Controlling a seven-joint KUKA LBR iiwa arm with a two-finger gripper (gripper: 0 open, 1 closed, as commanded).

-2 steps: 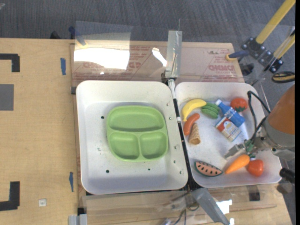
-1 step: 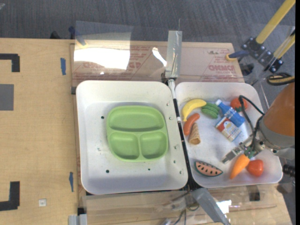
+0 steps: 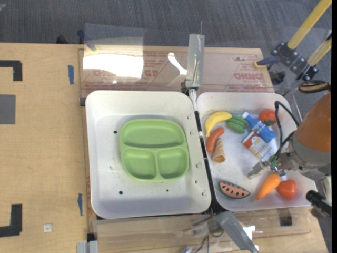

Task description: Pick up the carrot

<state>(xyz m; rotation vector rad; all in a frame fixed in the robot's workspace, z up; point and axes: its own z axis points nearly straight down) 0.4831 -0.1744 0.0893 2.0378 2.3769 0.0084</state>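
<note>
Your carrot (image 3: 268, 186) lies at five o'clock in the right bin (image 3: 231, 154), a red tomato (image 3: 287, 189) touching it. The gripper (image 3: 267, 165) hovers just above the carrot, fingers slightly apart, holding nothing. The left bin (image 3: 100, 141) holds a green divided plate (image 3: 154, 149). Both rest on a wooden bench (image 3: 37, 157), grey carpet (image 3: 131, 4) beyond.

red print on clear panel (image 3: 247, 75), unreadable

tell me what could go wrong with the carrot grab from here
The carrot lies against a red tomato, so the jaws could nudge or catch the tomato instead. It also sits near the right bin's front rim, leaving little room. The gripper is at the carrot's top end, so it might slip.
</note>
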